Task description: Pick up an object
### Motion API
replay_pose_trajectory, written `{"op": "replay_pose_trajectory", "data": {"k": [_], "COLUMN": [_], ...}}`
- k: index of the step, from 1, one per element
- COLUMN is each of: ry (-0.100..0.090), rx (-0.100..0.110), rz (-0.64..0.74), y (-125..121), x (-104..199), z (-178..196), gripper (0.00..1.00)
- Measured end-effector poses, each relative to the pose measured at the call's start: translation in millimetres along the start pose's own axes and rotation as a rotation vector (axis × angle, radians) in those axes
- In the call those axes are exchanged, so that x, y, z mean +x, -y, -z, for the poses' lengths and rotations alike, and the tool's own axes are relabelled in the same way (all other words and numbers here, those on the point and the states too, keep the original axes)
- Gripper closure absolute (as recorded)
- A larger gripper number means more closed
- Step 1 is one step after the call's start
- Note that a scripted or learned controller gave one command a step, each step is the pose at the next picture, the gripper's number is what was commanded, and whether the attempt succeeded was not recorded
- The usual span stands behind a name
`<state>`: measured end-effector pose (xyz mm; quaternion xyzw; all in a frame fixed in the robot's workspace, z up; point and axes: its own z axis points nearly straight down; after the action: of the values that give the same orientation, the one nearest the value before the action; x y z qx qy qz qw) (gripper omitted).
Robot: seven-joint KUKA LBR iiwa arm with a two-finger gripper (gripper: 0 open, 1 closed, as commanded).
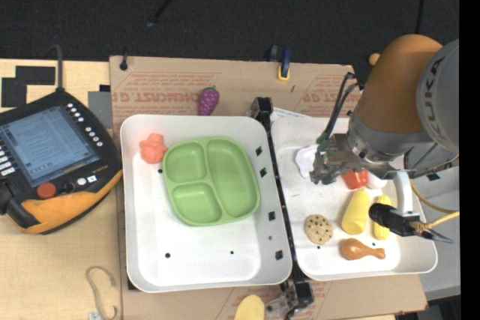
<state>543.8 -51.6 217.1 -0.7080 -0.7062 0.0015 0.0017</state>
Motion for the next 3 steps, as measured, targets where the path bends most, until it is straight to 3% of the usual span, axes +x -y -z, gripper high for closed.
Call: {"op": "replay_pose_trajectory", "data": {"k": [2, 3], "ry": [0.000, -0.001], "rx": [-0.003, -0.002], "rz": [0.001, 0.003], "y": [-6, -7], "x": [-7, 9], "z": [4, 10], "gripper": [1.00, 1.00]}}
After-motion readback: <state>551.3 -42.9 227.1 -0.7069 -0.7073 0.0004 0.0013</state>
